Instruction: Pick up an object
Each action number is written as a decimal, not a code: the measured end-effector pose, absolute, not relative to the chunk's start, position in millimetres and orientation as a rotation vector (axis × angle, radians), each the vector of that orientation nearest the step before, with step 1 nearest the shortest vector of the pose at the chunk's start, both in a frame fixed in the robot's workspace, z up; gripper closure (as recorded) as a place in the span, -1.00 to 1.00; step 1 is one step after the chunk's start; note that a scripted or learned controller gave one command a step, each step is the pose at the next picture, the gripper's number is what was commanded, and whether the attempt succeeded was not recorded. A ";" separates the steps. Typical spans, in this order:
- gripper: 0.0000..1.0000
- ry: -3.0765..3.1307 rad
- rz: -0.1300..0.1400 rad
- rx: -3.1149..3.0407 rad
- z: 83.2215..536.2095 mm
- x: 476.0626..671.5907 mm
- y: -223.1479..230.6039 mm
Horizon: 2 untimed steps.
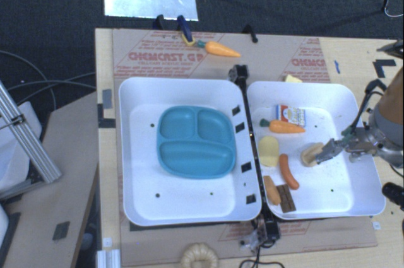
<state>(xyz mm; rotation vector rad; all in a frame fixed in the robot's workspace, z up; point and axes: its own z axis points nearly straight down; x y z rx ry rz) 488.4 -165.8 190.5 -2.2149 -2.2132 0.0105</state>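
The right bin (353, 197) holds several play-food items. A white and red carton (291, 114) sits at the back, with an orange carrot (286, 127) just in front of it. Lower down lie a pale yellow piece (269, 149), a red sausage (289, 171), a tan roll (310, 154) and two brown pieces (278, 192) near the front wall. My gripper (324, 152) reaches in from the right, low in the bin, with its tip right against the tan roll's right side. I see nothing lifted off the bin floor.
The left bin (136, 197) holds a blue divided plate (196, 141). A second carrot (218, 49) lies on the cardboard behind the bins, and a small yellow piece (292, 79) sits just outside the right bin's back rim. The divider (249, 134) separates the bins.
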 end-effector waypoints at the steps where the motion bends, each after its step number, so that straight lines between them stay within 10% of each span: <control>1: -1.00 -2.226 -0.001 -2.219 196.9 491.7 -165.3; 2: -1.00 -2.223 0.000 -2.219 153.8 498.6 -166.2</control>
